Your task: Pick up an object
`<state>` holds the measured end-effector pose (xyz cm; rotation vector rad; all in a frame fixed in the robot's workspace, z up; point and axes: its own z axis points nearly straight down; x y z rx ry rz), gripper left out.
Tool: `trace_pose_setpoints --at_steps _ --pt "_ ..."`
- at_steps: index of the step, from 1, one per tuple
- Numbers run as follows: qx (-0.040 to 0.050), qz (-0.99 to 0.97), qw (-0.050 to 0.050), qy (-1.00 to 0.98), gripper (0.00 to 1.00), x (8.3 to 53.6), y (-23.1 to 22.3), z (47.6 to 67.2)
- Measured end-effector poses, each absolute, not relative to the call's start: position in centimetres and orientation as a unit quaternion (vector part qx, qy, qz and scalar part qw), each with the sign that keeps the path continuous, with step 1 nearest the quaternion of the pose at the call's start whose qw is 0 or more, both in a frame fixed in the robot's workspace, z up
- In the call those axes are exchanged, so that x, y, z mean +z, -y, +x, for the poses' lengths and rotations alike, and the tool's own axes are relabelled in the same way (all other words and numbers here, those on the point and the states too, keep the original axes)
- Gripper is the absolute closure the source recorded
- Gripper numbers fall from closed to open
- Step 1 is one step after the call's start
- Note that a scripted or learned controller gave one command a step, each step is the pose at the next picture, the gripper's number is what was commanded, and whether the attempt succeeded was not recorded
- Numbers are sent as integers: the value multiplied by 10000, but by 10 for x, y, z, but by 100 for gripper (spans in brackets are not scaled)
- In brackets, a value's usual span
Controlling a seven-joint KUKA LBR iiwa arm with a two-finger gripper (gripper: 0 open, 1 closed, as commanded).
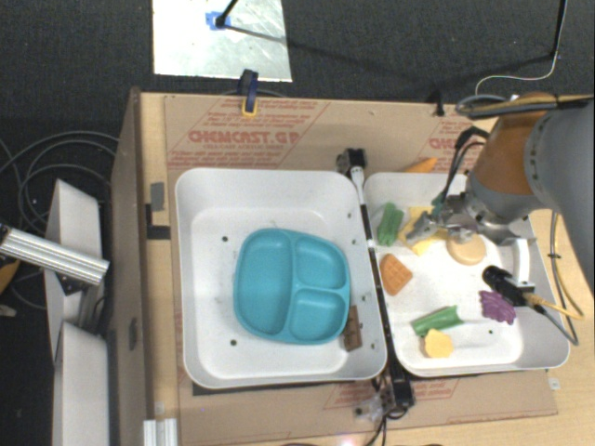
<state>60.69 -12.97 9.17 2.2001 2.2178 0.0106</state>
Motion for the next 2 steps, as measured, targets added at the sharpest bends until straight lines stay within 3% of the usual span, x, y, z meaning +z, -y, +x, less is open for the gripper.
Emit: trace_pose_setpoints --at_steps 1,2 --pt "16 7037 5 -7105 0 93 138 672" --pt "63 7034 63 -7108 100 106 138 674"
